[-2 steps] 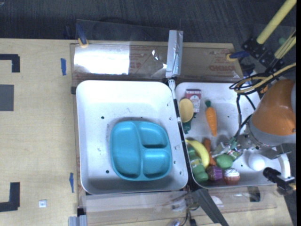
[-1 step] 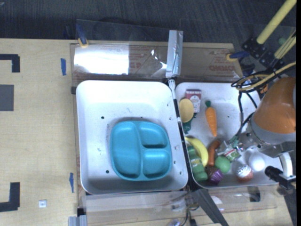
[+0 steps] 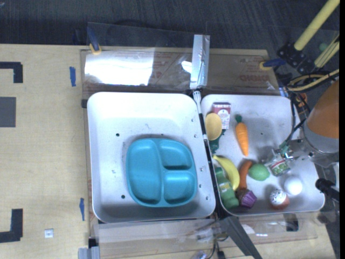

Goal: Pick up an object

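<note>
The gripper hangs low over the right bin, beside a green ball; I cannot tell how its jaws stand. A carrot, a banana and a white ball lie near. A blue tray sits in the left bin.

This place looks like a robotics lab, not a home. A light wooden bench carries black tape marks and small blue tape pieces, as for calibration. Two shallow white bins sit side by side, with a clear plastic shield behind them. The food in the right bin is toy food, for example a plastic carrot and banana. Loose cables and a yellow bar are at the right, over dark carpet floor.
</note>
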Robot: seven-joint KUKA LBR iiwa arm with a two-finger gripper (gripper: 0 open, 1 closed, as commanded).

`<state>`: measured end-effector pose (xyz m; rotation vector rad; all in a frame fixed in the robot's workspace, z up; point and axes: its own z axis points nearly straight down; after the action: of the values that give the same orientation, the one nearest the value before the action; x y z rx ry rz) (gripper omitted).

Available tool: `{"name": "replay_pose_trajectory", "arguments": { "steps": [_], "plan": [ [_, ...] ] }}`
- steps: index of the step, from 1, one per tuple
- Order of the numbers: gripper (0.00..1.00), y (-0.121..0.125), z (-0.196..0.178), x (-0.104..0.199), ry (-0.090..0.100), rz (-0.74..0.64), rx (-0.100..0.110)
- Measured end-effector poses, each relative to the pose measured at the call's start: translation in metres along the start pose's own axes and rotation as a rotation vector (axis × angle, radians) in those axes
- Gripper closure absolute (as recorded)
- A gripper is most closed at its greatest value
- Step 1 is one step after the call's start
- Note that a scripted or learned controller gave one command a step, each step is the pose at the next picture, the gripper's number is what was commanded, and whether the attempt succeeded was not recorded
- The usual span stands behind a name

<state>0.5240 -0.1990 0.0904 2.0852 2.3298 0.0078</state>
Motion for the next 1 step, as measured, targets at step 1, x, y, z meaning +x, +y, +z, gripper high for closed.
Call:
{"name": "replay_pose_trajectory", "arguments": {
  "steps": [1],
  "plan": [
    [1.00, 0.0319, -0.0780, 0.0389, 0.006, 0.043, 0.007]
  ]
}}
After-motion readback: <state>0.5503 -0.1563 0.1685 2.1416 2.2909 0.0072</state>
